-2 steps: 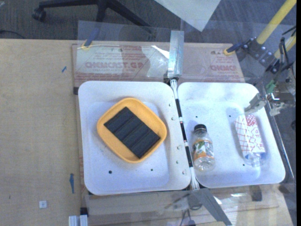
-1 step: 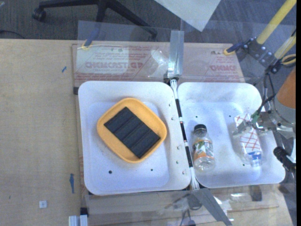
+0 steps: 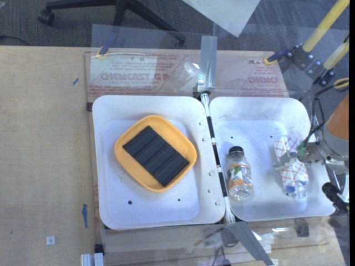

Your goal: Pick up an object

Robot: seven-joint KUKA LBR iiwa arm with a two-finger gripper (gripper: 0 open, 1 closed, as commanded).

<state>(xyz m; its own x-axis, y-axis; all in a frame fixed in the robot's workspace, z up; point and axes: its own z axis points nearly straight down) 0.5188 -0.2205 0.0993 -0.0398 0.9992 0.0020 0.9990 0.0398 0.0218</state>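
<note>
Crumpled red-and-white wrapper (image 3: 288,162) lies in right bin (image 3: 260,112), gripper (image 3: 302,153) touching it; finger state unclear. Clear bottle (image 3: 239,173) nearby; yellow tray (image 3: 155,152) in left bin (image 3: 105,165).

arm (image 3: 339,127) cut off at right edge, claw (image 3: 297,155) tips indistinct against crumpled wrapper (image 3: 290,165)

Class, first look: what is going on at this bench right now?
A grey robot arm with an orange band reaches in from the right over the right bin. Its hand sits at a crumpled red-and-white patterned wrapper; whether it grips it is unclear. A small clear bottle with a black cap lies near the divider. The left bin holds a yellow tray with a dark ribbed insert.
</note>
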